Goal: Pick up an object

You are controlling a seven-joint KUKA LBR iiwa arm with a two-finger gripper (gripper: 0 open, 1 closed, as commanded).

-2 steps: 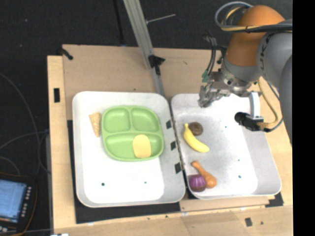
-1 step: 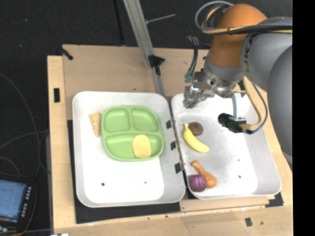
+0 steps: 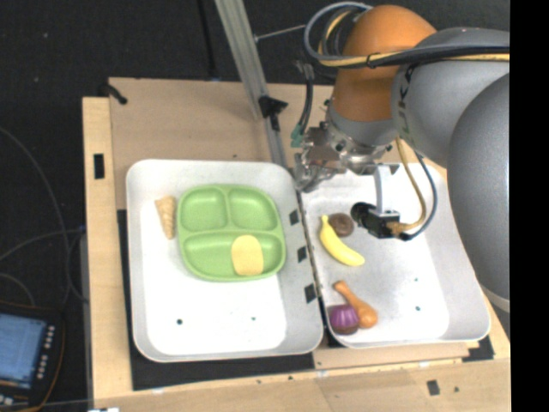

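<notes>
Purple onion (image 3: 344, 318) and banana (image 3: 340, 243) wait unpicked; gripper (image 3: 310, 172) hovers at the bin edge, must descend.

Toy foods across two white bins.
Banana (image 3: 340, 244), brown piece (image 3: 342, 224), carrot (image 3: 355, 304), purple onion (image 3: 344, 318) right; yellow disc (image 3: 247, 255), cone (image 3: 165, 215) left.

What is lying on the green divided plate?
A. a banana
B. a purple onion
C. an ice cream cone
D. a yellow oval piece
D: the yellow oval piece lies in the large front compartment of the green plate, while the banana is in the right bin.
</notes>
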